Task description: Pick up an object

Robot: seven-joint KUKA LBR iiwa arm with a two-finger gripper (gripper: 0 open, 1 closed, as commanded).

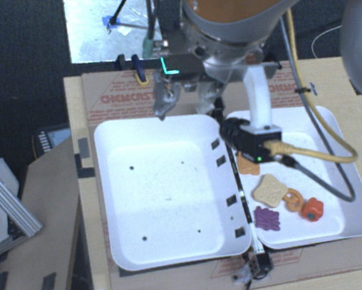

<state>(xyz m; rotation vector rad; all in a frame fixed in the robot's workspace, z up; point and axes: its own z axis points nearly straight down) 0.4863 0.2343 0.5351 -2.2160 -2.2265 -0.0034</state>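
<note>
The end effector (165,104) hangs over the back rim of the left bin (117,181); whether it is apart or together I cannot tell. The toast (270,191), pretzel (293,200), orange pepper (312,209) and purple grapes (266,218) (clustered together) lie in the right bin (345,220).

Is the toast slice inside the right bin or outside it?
Inside: the toast slice lies flat on the right bin floor.
</note>
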